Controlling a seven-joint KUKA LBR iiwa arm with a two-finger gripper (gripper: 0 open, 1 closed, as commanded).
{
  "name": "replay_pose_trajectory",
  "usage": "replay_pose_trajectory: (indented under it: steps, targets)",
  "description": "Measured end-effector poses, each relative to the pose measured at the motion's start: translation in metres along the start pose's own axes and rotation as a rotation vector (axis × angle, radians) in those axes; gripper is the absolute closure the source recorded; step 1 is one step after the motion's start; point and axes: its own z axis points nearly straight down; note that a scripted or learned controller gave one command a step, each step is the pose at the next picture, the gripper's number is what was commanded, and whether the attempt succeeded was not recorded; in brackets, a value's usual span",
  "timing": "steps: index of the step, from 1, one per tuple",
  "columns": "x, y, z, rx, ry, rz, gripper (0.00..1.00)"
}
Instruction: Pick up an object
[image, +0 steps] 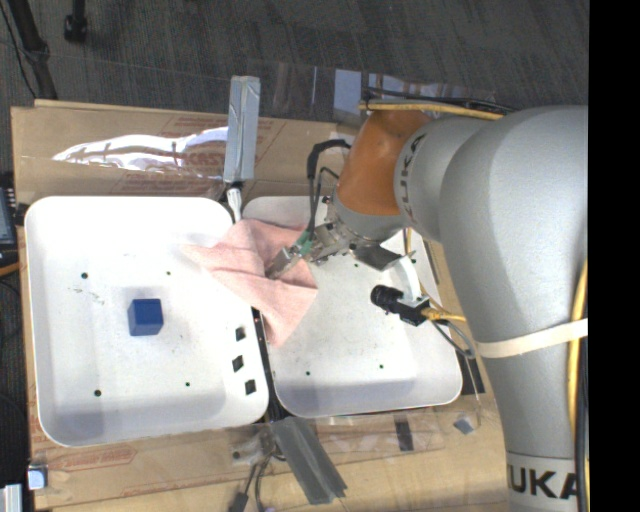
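Fingers (281, 264): dark, slender, angled down toward the view's lower left, tips at the pink cloth (250, 268); whether they are apart, together or clamped on the fabric cannot be told.

Gripper (275, 268): low over the near-left part of the right-hand bin (420, 385), just beside the ridge where the two bins meet, tip touching or just above the cloth.

Arm (510, 240): grey, bulky, entering from the view's right and covering that side of the bench. It bends over the far edge of the right-hand bin, with the orange band (372, 170) sitting above the wrist and the wrist tilted down and leftward.

Right-hand bin: shallow, white, rounded corners. Contents: the greater part of the pink cloth, crumpled, lying at its left side.

Pink cloth, placement: draped across the shared rims of both bins, one pointed corner reaching into the left-hand bin (60, 400), another hanging toward the near side along the divide.

Left-hand bin: shallow, white. Contents: one small blue cube (146, 316), left of centre, well apart from the cloth and the gripper; the cloth's corner at the far right.

Beneath the bins: brown cardboard sheet (50, 130), with a strip of clear shiny plastic (130, 150) lying on it beyond the left-hand bin.
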Motion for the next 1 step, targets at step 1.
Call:
replay_pose_trajectory:
  steps: [1]
  targets:
    - [0.0002, 0.0002, -0.0093, 0.002, 0.001, -0.004, 1.0]
